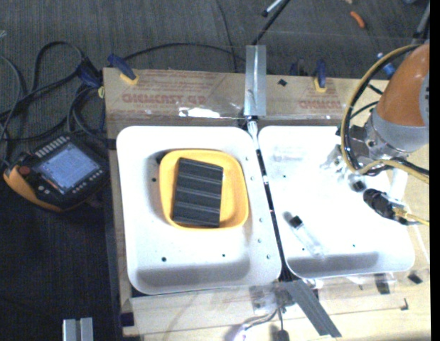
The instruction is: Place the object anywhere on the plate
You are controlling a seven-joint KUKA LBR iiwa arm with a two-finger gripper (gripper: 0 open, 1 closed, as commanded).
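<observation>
A yellow plate (237, 190) lies in the left bin (198, 268). On it rests a dark grey ribbed block (198, 192), lying flat and covering most of the plate's middle. In the right bin (362, 258), near the front left, lies a small clear tube with a black end (303, 234). My gripper (340, 163) hangs over the right bin's back right part, below the orange-banded wrist (408, 84). It is well apart from the tube and far from the plate. Cables hide much of it.
A metal strip (256, 84) runs along the divide between the bins at the back. Yellow and black cables (379, 169) loop around the wrist. A teach pendant (60, 172) sits on the floor to the left of the bench.
</observation>
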